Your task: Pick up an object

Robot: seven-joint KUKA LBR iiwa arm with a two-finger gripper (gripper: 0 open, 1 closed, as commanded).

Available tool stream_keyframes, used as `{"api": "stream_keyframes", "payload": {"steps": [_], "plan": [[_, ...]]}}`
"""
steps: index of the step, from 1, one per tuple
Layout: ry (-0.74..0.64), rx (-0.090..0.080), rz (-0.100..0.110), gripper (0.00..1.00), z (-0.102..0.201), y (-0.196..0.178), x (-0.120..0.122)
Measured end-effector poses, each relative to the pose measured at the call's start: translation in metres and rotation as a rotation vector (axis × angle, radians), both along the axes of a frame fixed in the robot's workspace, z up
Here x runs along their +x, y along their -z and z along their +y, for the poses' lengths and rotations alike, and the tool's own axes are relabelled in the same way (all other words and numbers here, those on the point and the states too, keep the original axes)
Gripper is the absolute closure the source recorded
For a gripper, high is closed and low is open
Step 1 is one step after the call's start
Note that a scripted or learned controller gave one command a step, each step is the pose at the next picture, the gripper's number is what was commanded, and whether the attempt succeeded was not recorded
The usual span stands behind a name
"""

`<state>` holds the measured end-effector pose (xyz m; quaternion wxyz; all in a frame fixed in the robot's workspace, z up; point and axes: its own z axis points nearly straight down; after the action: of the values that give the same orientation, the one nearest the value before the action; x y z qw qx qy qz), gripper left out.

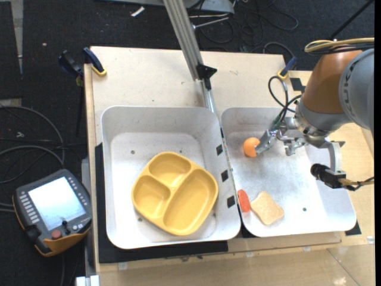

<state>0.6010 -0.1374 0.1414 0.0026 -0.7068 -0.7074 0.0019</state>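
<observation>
Gripper [266,146] low in right bin [333,210], right of centre frame, touching orange ball [250,147]; finger state unclear.

This is a robot lab. A control pad with a screen [52,210] sits on the dark floor, and loose cables [250,16] lie behind the wooden counter [149,76].

A small orange ball [250,147] sits in the right bin [309,219], near its left wall. Closer to the front lie a little orange carrot [243,200] and a tan bread slice [266,208], side by side.
</observation>
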Motion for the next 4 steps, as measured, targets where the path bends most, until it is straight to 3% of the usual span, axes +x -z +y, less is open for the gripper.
{"api": "stream_keyframes", "payload": {"steps": [1, 2, 4], "plan": [[0.0, -0.001, -0.005, 0.0, 0.001, 0.048, 0.0], [0.001, -0.002, -0.008, 1.0, 0.001, 0.036, 0.001], [-0.003, -0.003, -0.014, 1.0, 0.01, -0.079, 0.019]]}}
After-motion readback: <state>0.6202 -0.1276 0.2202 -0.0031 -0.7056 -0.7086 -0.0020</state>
